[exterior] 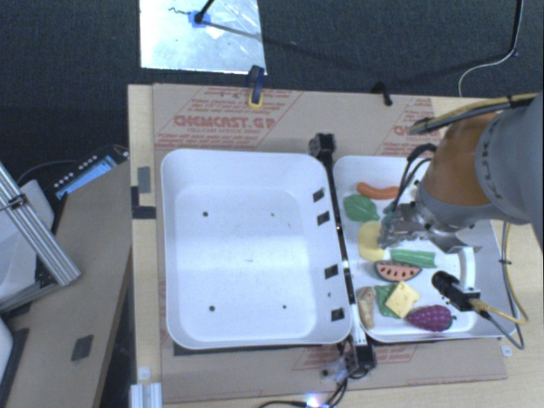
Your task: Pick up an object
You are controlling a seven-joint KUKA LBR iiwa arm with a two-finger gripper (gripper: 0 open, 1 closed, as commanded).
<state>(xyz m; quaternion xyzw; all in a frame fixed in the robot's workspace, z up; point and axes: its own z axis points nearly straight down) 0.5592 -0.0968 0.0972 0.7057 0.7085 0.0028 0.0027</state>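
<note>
The grey arm's two-finger gripper (393, 230) is hanging low inside the shallow white right-hand bin (486, 243), just above a pale yellow toy piece (370, 241) and beside a green toy vegetable (414, 257); whether it is parted or closed cannot be told. A watermelon slice toy (397, 271), yellow cheese wedge (402, 298) and purple grape bunch (430, 317) are lying nearby, while the shallow white left-hand bin (246, 245) is sitting alongside on the worktop (280, 109).

The claw (393, 228) is down in the right bin (484, 243), and toys crowd close around it. A yellow piece (369, 241) sits just left of it. A long green piece (413, 257) and a watermelon slice (397, 271) lie right below it. A green leaf (359, 207) and an orange sausage (376, 190) sit above it. Far to its left, the left bin (246, 245) has lots of bare white floor.
</note>
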